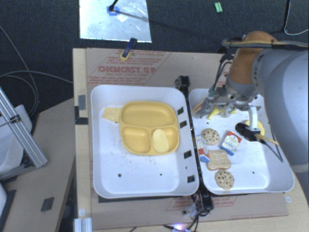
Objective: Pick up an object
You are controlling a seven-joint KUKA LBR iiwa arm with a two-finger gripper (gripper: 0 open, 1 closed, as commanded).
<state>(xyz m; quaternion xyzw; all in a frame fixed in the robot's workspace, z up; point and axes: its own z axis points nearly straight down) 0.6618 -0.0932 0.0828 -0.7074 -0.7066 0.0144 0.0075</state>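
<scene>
My arm [285,91] reaches in from the right and covers the far right part of the right bin [260,170]. The left bin [145,178] holds a yellow divided plate [147,127], with a pale slab [111,114] poking out from under its far left corner.

My hand [212,108] is low over the far left corner of the right bin, just above a yellow piece [218,113], which I judge the nearest candidate for pickup. I cannot tell whether the hand is spread or pressed together, because the wrist blocks the view. Nearer the camera, apart from the hand, lie a slice of toast [218,159], a small carton [231,142], a cookie [210,136] beside the carton and a second cookie [224,179] toward the near wall.

Recommendation: centre over the yellow piece, descend straight, keep off the bin wall, close only once the piece is flanked on both sides, then lift plumb.

The piece's shape and full extent are hidden beneath the hand, so contact cannot be confirmed. A red-and-blue item [203,153] beside the toast is too small to identify.
</scene>
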